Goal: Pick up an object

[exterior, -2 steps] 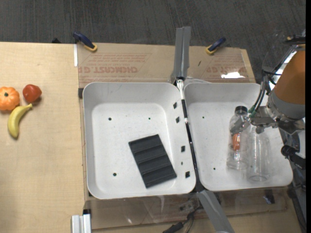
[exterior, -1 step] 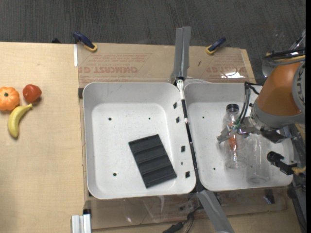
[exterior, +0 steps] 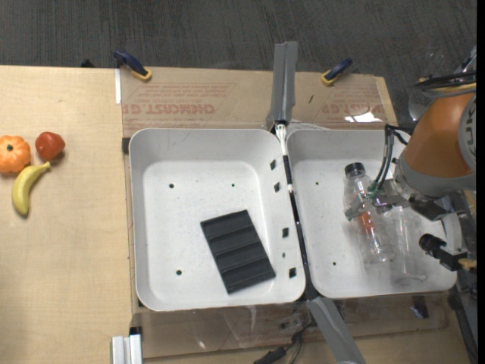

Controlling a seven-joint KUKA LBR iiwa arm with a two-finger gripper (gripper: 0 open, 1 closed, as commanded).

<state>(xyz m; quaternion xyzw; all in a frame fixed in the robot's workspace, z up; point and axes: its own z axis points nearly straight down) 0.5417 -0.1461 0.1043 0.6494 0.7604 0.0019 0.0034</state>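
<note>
Bottle (exterior: 366,217): clear plastic bottle is lying on its side in the right bin (exterior: 326,268), in the middle-right part of the floor. Its long axis is running from upper left to lower right across the view, only slightly off the vertical of the picture. The capped neck is pointing toward the far rim, and the wider base is pointing toward the near rim. A small orange-red patch is showing through the clear wall about halfway along.

Jaws (exterior: 379,197): they are sitting low over the bottle's upper half, just right of its neck and seemingly touching it. Whether they are released, clenched or grasping the bottle cannot be told, because the clear plastic and the wrist hardware are blurring together there.

Arm (exterior: 447,139): it is reaching in from the right edge, its orange band sitting above the right bin's far right corner, with dark cables trailing down toward the wrist.

Left bin (exterior: 151,203): it is holding a dark ribbed block (exterior: 237,250), a flat rectangle lying tilted, its long axis running from upper left to lower right, well apart from the bottle.

Table (exterior: 61,279): pale wood is lying left of the bins, carrying an orange fruit (exterior: 13,155), a red fruit (exterior: 49,145) just beside it, and a banana (exterior: 26,189) below the two.

Clamps: one blue and yellow clamp (exterior: 132,64) and another (exterior: 336,70) are gripping the brown cardboard behind the bins.
</note>
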